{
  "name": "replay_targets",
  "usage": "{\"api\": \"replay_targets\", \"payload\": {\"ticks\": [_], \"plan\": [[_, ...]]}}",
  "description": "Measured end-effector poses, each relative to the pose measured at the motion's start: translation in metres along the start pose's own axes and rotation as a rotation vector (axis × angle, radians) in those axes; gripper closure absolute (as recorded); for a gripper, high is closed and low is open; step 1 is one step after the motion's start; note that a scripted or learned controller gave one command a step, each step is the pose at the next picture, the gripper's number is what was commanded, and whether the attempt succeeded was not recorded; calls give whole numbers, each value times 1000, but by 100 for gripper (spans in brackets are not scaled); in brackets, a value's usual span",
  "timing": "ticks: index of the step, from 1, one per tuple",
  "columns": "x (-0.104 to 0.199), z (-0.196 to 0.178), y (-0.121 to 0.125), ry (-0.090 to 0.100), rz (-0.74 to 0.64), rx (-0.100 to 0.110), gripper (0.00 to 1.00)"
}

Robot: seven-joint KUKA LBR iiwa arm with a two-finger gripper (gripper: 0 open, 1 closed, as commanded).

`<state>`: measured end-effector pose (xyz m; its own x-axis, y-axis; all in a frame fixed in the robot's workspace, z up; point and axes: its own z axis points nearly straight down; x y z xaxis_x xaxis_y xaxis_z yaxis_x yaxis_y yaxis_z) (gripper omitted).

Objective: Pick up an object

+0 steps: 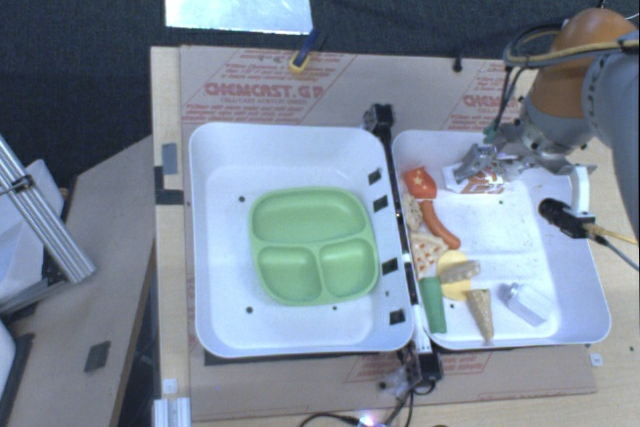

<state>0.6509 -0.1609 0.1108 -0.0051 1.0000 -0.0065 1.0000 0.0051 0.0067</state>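
The tool (478, 165) hangs low over the far edge of the right bin (575, 310), beside a red pepper (420, 182); how wide it stands cannot be told from here. Toy food lines that bin's left wall: an orange sausage (440, 224), a pizza slice (428, 253), a green cylinder (432, 304), a cone (482, 312). A grey block (524, 303) lies near the front right corner. The left bin (225, 310) carries a green divided plate (310, 245)
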Motion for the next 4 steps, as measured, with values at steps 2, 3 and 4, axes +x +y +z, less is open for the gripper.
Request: {"api": "replay_targets", "payload": {"ticks": [2, 3, 4], "plan": [[1, -16, 8, 3, -3, -22, 100], [2, -61, 13, 5, 0, 1, 100], [1, -116, 15, 5, -1, -1, 100]]}}
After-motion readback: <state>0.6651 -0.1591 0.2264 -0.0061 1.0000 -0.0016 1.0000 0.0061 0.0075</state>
